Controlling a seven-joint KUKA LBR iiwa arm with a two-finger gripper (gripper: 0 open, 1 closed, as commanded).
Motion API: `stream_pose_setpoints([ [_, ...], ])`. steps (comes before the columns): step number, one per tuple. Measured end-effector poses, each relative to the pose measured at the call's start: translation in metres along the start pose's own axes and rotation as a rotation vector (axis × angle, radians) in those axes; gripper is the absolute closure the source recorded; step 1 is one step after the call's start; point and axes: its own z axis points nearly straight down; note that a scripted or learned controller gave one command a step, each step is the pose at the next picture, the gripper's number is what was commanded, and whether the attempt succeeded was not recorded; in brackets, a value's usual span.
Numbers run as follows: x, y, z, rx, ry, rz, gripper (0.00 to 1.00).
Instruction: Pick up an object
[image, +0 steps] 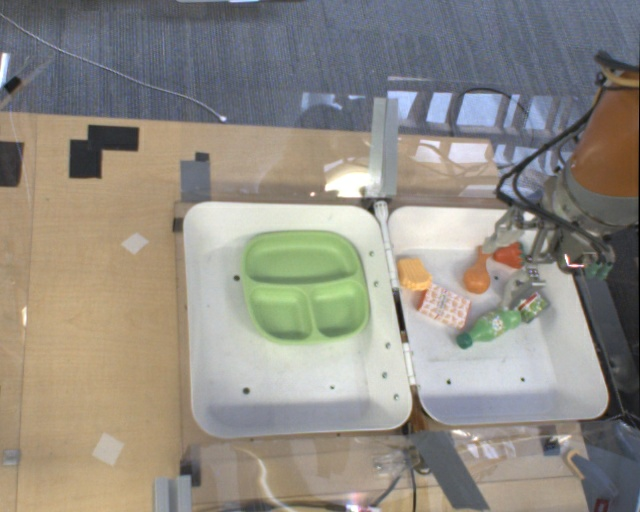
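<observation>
Fingers (524, 262) spread apart, holding nothing, low over right bin (520, 395). Red-orange piece (507, 255) sits just beside them, orange drumstick-shaped toy (478, 273) next to that. Green bottle (500, 324) just below the fingers. Farther left: patterned box (443, 306), orange block (414, 273). Green divided tray (304, 286) in left bin (215, 330).

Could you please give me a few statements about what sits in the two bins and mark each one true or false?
1. The green divided plate lies in the left bin. True.
2. The green bottle lies on the plate. False: it lies in the right bin.
3. The hand is over the right bin. True.
4. The orange block is in the left bin. False: it is in the right bin, near the divider.
</observation>
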Motion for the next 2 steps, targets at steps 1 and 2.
stream_pose_setpoints([
  [1,-0.027,0.006,0.098,-0.001,0.005,0.302,0.00],
  [2,-0.007,0.019,0.159,0.000,-0.006,0.092,0.00],
])
